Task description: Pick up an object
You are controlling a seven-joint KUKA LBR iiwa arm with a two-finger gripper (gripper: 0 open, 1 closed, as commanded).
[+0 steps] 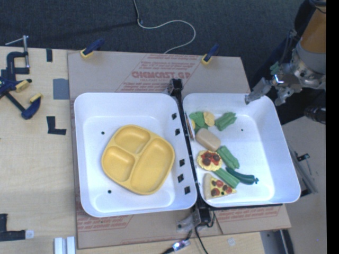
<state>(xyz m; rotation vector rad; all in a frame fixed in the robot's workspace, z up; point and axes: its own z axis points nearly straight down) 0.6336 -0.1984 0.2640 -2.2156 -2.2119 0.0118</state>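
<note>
Several toy foods lie in the left half of the right bin (275,157): a green leafy piece with a yellow bit (200,119), a green pod (226,120), a tan bread roll (207,139), a small round pizza (210,160), a green pickle (229,156), a dark green cucumber (241,176) and a pizza slice (218,187). My gripper (265,91) hangs above the far right corner of that bin, well away from the foods. Nothing is visibly held in it.
A yellow divided plate (139,159) lies in the left bin (87,142). A black divider (183,142) runs between the bins. Blue clamps (16,83) sit at the far left, and a white cable (169,28) crosses the back.
</note>
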